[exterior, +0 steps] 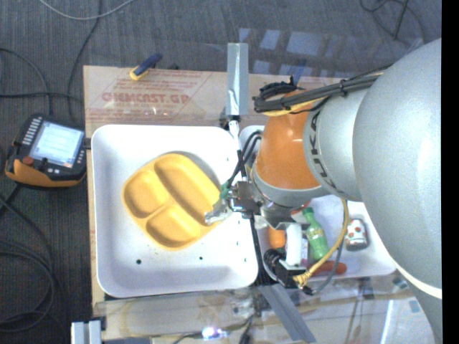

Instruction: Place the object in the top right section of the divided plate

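From my seat, the arm [373,135] blocks most of the right bin [373,260]; I can make out only its lower part, where a green bottle [313,236] and a few small items poke out, too crowded to identify. The gripper [215,215] blurs against the yellow divided plate [168,199], so I cannot read its jaws. The arm's bulk runs off the right edge.

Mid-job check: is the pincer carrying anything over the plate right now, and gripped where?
Cannot be told. The pincer sits at the yellow divided plate's right edge in the left bin; its tip is too blurred to show any object.
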Tool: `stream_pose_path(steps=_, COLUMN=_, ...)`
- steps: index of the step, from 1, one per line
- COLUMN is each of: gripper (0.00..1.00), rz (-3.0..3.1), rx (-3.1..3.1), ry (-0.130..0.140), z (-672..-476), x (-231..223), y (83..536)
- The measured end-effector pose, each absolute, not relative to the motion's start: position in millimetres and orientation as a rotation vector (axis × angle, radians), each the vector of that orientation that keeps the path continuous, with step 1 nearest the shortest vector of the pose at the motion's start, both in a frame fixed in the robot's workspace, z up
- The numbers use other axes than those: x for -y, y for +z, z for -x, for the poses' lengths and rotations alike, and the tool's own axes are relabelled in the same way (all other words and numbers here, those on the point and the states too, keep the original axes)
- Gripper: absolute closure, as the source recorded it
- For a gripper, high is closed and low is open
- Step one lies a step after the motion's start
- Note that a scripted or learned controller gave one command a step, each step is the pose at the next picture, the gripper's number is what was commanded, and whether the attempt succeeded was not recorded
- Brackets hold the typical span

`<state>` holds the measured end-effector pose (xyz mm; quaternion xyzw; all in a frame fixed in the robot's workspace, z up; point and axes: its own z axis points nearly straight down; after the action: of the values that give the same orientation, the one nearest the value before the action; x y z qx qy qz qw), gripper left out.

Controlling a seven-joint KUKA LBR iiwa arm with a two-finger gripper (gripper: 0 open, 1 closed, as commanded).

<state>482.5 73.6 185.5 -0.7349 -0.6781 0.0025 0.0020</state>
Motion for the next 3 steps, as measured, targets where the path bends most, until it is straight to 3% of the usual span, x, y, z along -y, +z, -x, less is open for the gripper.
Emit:
stream_pose_path(steps=1, gripper=0.0, rz=2.57, rx=1.808, ry=0.009, z=-482.4, x=-178.7, y=96.6)
stream_pose_path(steps=2, gripper=1.0, rz=2.579, rx=1.797, ry=0.033, z=-480.1, x=-172.5, y=103.9)
stream_pose_path(steps=3, gripper=1.0, rz=2.479, rx=1.933, ry=0.013, z=-482.9, x=-177.1, y=172.1)
